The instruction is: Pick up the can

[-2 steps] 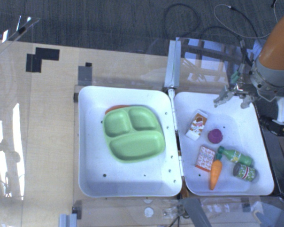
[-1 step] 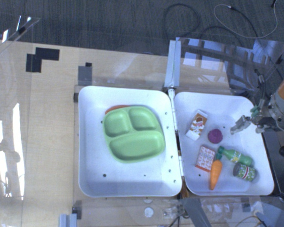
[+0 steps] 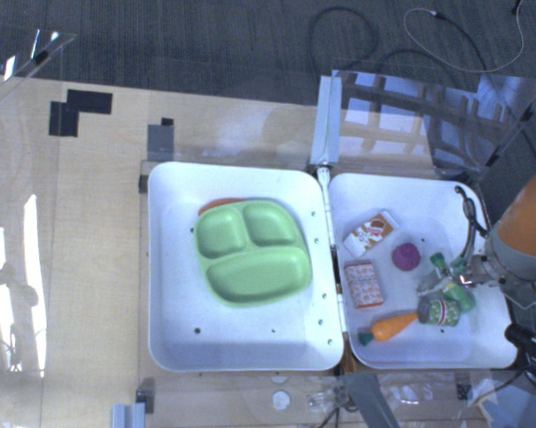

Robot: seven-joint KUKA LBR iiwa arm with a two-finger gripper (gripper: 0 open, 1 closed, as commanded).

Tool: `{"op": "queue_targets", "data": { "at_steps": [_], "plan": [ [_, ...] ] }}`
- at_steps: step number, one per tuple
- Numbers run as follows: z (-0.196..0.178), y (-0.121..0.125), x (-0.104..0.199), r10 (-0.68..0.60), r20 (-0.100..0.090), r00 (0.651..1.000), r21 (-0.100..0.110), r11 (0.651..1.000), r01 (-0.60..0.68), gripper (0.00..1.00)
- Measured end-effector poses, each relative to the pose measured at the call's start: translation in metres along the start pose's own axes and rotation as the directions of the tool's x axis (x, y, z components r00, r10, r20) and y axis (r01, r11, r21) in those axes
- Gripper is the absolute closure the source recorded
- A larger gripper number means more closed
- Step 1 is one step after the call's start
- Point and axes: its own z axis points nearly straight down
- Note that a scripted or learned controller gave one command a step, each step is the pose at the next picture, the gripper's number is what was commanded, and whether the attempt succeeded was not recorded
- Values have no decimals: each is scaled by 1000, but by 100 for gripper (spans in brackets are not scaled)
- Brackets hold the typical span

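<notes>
The can (image 3: 438,311) lies on its side near the front right of the right bin (image 3: 395,352). It has a green label, and its grey end faces left. My gripper (image 3: 449,282) hangs just above and behind the can, reaching in from the right edge of the bin. Part of it hides a green object (image 3: 460,296) that sits against the can's upper right side. Whether the gripper touches the can is unclear.
In the right bin an orange carrot (image 3: 392,327) lies just left of the can. Also there are a purple ball (image 3: 406,255), two snack packets (image 3: 363,285) (image 3: 372,234) and a small green piece (image 3: 438,259). A green divided plate (image 3: 251,251) lies in the left bin (image 3: 170,329).
</notes>
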Motion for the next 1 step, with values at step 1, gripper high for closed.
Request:
{"op": "queue_targets", "data": {
  "at_steps": [1],
  "plan": [
    [8,-20,25,68,2,998,-5,998,-68,0]
  ]
}}
